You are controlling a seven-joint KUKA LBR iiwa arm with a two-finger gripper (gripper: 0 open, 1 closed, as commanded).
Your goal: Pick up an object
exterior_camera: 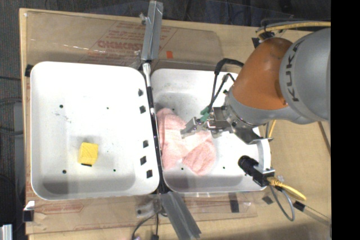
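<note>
On the counter (185,45) sit 2 bins side by side. The left bin (50,81) holds 1 small block (88,153) near its front edge. The right bin (180,78) holds a cloth (183,146) against its left wall, spreading toward the front. The arm (281,76) reaches in from the right, its tool (194,126) over the cloth.

The left bin (56,93) lies mostly open around a small yellow block (88,153); pink cloth (183,146) crowds the right bin (180,81) beside the divider (147,115).

Crumpled pink cloth (183,146) in right bin, small yellow block (88,153) in left bin
</note>
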